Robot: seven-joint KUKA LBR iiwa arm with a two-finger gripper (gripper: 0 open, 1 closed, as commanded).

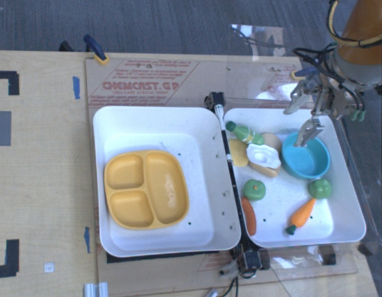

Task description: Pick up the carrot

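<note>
Wooden bench (36, 166), perhaps grey carpet (148, 11).

One fixed camera sits above the bench (42, 166) and looks down at a slant — far enough back to take in both white bins (203, 234) whole. The arm (358, 23) enters at the frame's upper right, with dark floor along the top.

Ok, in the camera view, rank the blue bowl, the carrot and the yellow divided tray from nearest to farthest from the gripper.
1. Blue bowl: right bin, directly under the gripper.
2. Carrot: same bin, toward its front edge, below the bowl in the view.
3. Yellow divided tray: left bin, clearly farthest.
</note>
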